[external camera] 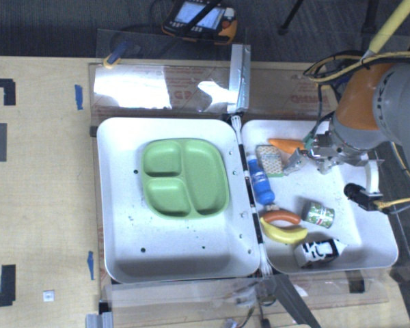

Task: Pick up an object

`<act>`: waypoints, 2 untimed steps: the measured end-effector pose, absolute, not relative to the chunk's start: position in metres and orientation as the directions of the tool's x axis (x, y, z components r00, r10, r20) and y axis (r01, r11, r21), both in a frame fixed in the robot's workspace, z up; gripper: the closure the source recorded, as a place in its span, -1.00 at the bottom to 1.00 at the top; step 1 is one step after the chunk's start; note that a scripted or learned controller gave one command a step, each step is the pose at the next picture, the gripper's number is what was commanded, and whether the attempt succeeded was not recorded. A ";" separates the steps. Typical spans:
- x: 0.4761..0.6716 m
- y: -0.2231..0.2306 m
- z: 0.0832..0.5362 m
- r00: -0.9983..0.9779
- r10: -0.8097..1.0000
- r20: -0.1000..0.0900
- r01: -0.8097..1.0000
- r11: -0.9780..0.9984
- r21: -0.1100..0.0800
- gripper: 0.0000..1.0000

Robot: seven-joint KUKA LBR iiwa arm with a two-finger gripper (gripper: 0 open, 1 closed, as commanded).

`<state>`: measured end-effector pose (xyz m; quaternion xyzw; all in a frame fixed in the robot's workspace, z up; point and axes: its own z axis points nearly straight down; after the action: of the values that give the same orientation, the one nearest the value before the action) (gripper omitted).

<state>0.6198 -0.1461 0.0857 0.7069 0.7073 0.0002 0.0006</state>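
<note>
No legible text. Faint reddish lettering on cardboard panel (191,91) behind bins: unreadable. Print on green can (320,215) and blue bottle (261,182) label: too small to read.

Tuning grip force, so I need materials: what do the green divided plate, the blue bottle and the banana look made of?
Green divided plate: likely moulded plastic, matte, uniform colour with soft rounded compartment edges. Blue bottle: probably plastic, slightly glossy, with a white cap. Banana: smooth even yellow; real or plastic cannot be told.

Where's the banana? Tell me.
The banana lies in the right bin, near its left wall, under the orange-handled tool and left of the black-and-white object.
</note>
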 end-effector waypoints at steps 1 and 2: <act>0.664 -0.121 0.084 -0.082 0.997 -0.001 0.997 0.082 -0.011 -1.00; 0.665 -0.127 0.084 -0.184 0.983 0.002 0.983 0.184 -0.009 -1.00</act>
<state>0.6651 -0.1274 0.0845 0.6386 0.7696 -0.0029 -0.0037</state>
